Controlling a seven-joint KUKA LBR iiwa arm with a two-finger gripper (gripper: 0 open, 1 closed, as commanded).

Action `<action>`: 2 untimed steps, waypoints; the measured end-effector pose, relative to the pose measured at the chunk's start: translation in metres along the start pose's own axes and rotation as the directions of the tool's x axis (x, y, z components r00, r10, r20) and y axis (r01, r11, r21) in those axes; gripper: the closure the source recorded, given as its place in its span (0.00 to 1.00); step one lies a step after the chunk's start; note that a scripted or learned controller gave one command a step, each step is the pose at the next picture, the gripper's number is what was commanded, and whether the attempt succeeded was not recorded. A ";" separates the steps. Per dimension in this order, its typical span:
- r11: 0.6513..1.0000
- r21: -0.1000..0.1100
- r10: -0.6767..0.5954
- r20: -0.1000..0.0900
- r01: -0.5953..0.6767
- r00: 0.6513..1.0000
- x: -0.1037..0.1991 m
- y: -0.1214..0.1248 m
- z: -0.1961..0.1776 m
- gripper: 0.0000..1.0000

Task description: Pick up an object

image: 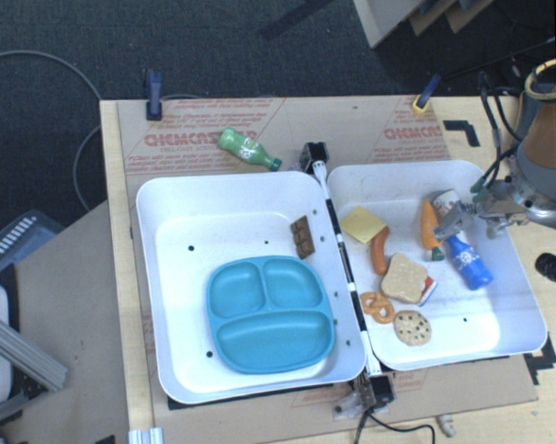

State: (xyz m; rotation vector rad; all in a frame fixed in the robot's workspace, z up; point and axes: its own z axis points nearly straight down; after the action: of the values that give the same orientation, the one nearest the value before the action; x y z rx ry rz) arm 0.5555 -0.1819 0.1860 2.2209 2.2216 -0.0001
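The right bin (pixel 504 340) holds several food toys: a yellow cheese wedge (pixel 364 225), a red sausage (pixel 380 251), an orange carrot (pixel 429 226), a bread slice (pixel 405 278), a pretzel (pixel 378 306), a cookie (pixel 411 327) and a blue bottle (pixel 468 260). My gripper (pixel 462 216) reaches in from the right and hangs over the upper end of the blue bottle, just right of the carrot. The gripper's body covers the bottle's top, so any contact is hidden.
The left bin (pixel 168 230) carries a blue divided plate (pixel 271 313) and a brown chocolate bar (pixel 303 237) by its right wall. A green bottle (pixel 247 147) lies on the bench behind the bins. Clamps sit at the bench's back edge.
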 end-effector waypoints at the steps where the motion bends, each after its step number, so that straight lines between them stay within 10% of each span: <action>1: 1.000 0.001 0.000 -0.001 0.000 1.000 0.016 0.027 0.102 0.00; 2: 1.000 0.000 -0.001 0.000 0.001 1.000 0.005 0.065 0.101 0.00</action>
State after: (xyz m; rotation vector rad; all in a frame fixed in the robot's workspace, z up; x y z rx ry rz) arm 0.6201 -0.1764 0.0848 2.2194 2.2225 -0.0001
